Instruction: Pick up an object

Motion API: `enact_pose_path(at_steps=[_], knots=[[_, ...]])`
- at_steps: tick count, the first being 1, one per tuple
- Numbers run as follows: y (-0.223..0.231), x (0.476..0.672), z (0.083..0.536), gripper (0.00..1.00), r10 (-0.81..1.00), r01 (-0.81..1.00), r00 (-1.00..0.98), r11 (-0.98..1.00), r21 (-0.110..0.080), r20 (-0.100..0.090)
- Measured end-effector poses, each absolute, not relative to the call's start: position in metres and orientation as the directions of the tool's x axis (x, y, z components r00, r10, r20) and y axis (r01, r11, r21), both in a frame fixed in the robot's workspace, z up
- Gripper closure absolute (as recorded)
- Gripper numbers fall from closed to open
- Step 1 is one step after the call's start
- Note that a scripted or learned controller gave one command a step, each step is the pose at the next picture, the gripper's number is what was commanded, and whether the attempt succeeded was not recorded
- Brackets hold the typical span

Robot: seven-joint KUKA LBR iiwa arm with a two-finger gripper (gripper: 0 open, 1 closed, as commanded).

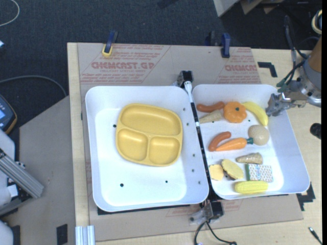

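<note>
1. Where the arm comes in from the right, the gripper (pixel 276 105) hangs over the right bin's (pixel 294 152) upper right rim; whether it is parted or closed, I cannot tell.
2. Just beside it lies a banana (pixel 257 112), then an orange (pixel 234 112) and a sausage (pixel 210 106).
3. Mid-bin: a carrot (pixel 231 145), a second sausage (pixel 219 138), and what may be a potato (pixel 258 135).
4. Near the front edge sits a corn cob (pixel 250 187), with a patterned packet (pixel 259 173) touching it.
5. Over in the left bin (pixel 102 147), a yellow divided plate (pixel 149 135) lies flat.
</note>
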State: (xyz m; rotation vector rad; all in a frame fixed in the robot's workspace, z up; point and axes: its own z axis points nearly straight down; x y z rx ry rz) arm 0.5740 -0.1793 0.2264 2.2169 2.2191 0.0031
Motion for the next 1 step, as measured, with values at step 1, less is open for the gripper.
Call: enact_pose_path(at_steps=[1], knots=[[-0.1298,0.5994,0.2315,1.00,1.000,1.000,-0.006,0.006,0.005,-0.001]])
